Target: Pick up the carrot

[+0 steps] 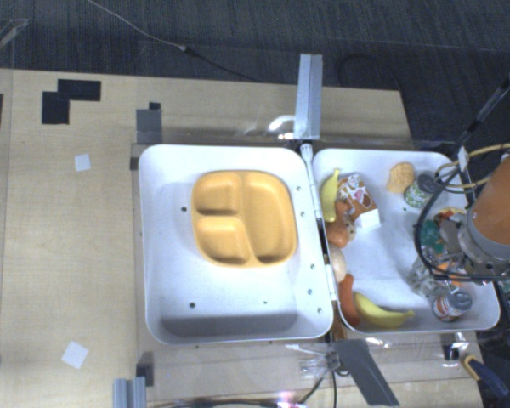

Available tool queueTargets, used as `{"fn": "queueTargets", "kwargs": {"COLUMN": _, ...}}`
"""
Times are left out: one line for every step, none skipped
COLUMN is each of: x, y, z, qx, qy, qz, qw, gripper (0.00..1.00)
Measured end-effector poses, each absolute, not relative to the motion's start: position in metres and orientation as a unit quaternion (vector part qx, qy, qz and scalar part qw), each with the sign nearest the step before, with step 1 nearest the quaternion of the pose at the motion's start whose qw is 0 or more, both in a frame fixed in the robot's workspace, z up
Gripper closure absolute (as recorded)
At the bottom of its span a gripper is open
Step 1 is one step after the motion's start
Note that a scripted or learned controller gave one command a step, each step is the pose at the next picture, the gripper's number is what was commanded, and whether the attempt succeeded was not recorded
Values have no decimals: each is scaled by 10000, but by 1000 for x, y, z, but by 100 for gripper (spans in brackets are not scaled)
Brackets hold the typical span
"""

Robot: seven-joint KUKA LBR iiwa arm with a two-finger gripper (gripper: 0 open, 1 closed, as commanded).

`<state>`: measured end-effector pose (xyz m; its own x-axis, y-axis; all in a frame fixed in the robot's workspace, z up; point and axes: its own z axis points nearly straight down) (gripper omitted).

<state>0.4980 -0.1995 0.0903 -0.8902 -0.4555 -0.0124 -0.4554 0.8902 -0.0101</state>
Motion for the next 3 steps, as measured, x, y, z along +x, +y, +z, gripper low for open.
{"fn": "queueTargets", "kwargs": {"x": 505, "y": -148, "z": 91, "qx": -3041, "qy": 9526, "qz": -60, "qw": 90, "gripper": 100}}
{"fn": "queueTargets", "kwargs": {"x": 517, "y": -132, "z": 91, "qx": -4596, "qy": 8881, "qz": -64, "qw": 65, "gripper": 100}}
{"fn": "queueTargets", "kwargs": {"x": 540, "y": -196, "z": 90, "qx": -5863, "qy": 8100, "qz": -59, "qw": 54, "gripper": 100}}
